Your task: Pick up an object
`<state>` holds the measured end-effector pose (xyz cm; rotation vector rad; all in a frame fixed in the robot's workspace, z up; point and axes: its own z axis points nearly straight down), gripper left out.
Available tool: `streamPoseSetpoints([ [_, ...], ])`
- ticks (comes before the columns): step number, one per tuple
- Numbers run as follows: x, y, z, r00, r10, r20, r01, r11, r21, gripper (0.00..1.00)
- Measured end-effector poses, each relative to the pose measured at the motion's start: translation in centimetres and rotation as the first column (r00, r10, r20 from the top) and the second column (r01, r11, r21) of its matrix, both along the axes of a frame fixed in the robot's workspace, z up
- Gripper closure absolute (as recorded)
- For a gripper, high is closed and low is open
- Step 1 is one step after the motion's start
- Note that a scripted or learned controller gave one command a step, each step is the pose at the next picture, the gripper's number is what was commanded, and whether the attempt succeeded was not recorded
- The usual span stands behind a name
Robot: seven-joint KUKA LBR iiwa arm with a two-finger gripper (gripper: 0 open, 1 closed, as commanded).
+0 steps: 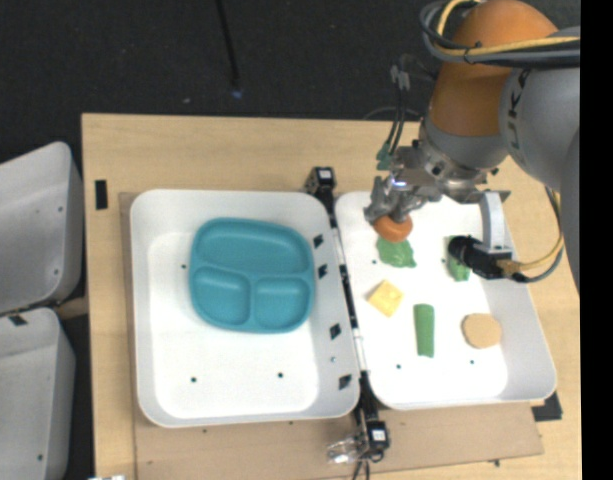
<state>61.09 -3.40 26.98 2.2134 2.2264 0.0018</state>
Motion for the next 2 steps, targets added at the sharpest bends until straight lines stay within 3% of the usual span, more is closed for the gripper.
streamPoseSetpoints([
  [2,4.1,10.2,-1.3,1.000,0.001,0.001,-0.001,1.000,0.001,1.00],
])
